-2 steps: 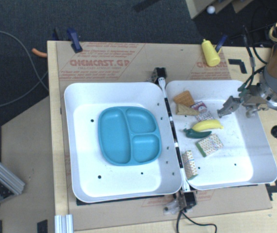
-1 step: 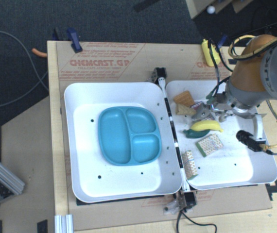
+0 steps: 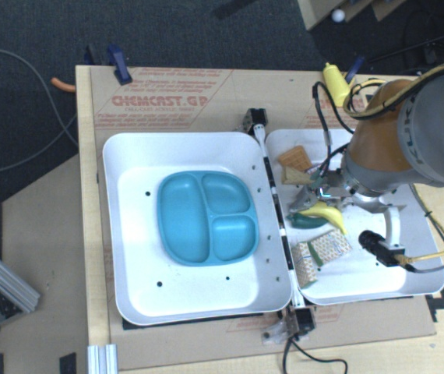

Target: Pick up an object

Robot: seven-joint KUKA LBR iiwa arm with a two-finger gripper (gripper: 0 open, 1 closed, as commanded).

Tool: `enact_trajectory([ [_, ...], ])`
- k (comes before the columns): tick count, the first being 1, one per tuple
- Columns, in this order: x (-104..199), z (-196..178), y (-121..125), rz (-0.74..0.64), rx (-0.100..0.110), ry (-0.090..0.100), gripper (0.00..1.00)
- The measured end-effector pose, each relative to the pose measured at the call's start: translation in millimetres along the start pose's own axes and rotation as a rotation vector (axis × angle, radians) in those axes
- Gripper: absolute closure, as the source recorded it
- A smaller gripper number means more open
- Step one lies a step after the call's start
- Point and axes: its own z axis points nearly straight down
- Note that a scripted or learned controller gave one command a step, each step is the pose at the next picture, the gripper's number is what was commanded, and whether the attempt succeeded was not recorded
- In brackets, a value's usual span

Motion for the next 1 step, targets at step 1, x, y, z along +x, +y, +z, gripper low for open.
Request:
enact_trajectory([
  [1, -2.4, -0.2, -20.7, 0.001, 0.000, 0.000, 0.00],
])
